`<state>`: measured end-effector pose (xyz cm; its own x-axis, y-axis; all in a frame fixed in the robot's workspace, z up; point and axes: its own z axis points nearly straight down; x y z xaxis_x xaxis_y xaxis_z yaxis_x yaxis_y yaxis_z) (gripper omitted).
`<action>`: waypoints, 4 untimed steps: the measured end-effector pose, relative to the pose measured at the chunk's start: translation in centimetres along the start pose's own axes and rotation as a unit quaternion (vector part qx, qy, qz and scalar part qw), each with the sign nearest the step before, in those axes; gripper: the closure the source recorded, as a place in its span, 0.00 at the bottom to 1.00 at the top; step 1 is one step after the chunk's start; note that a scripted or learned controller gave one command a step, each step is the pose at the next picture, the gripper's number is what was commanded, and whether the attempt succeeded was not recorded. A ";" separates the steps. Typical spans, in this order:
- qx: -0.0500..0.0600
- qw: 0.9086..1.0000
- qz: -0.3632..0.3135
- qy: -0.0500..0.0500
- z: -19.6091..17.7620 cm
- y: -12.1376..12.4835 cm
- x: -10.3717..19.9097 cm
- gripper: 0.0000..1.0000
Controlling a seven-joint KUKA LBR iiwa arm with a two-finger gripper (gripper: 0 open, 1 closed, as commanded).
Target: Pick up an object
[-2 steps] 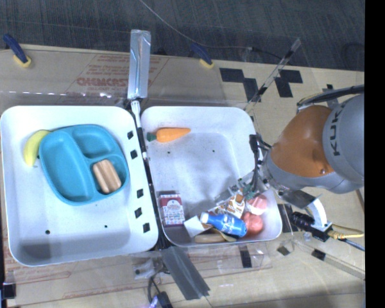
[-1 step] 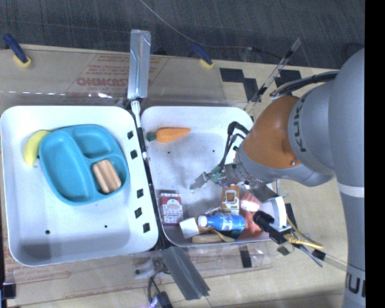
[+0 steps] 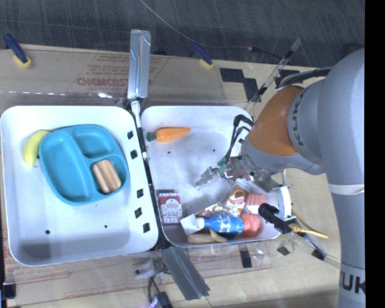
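In the right bin (image 3: pixel 199 117), near its middle: gripper (image 3: pixel 208 176) above bare floor, jaws spread and holding nothing, carrot (image 3: pixel 169 134) by the far edge.

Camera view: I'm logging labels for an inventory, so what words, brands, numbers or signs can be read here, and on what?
"KU": white letters on the arm's base, cut off at the frame's bottom edge.
Red print on the clear panel behind the bins: mirrored and blurred, unreadable.
Small red box: label too small to read.
Blue bottle and neighbouring packets: print too small to read.
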<state>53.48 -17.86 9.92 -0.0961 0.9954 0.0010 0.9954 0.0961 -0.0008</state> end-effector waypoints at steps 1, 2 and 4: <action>-0.002 0.992 -0.125 -0.001 -10.2 1.8 -3.3 0.00; 0.003 0.987 -0.158 0.002 -0.9 -2.6 0.1 0.00; -0.009 1.000 -0.001 -0.004 -0.6 -4.7 3.6 1.00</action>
<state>48.44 -14.76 10.56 -0.0987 0.9951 -0.0072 0.9950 0.0989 0.0165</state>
